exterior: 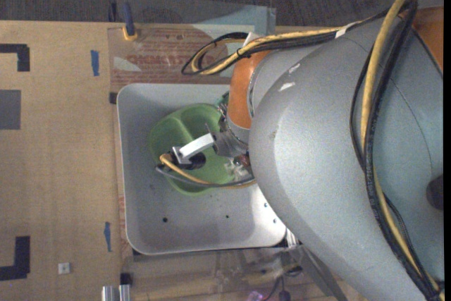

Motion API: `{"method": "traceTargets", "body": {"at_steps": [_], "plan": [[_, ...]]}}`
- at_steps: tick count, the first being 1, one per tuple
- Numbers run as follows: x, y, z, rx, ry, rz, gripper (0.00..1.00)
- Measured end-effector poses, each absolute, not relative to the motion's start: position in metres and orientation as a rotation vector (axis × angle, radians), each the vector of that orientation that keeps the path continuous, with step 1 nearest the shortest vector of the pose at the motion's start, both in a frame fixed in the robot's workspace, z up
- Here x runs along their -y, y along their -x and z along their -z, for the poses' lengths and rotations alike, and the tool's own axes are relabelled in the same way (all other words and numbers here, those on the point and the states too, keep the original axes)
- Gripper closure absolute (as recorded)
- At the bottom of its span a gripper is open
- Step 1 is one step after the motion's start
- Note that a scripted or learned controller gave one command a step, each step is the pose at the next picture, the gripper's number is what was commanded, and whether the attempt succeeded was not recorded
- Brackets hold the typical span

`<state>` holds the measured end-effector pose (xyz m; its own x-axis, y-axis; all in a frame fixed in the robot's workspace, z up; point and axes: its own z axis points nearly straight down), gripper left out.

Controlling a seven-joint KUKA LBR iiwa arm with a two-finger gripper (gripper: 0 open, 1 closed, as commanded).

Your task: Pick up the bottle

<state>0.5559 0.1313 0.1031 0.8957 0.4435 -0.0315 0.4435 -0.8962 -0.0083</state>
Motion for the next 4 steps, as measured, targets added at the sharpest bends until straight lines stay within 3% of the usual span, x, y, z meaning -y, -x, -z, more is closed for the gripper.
{"method": "traceTargets", "body": {"at_steps": [1,2,3,4], "plan": [[-0.222,-0.552,-0.22,0.692,3.064,0.001,1.0],[-0.221,-0.553,-0.229,0.687,3.065,0.002,1.0],[-0.167,-0.599,-0.263,0.635,3.077,0.0,1.0],[-0.149,-0.587,-0.095,0.332,3.123,0.001,1.0]]}}
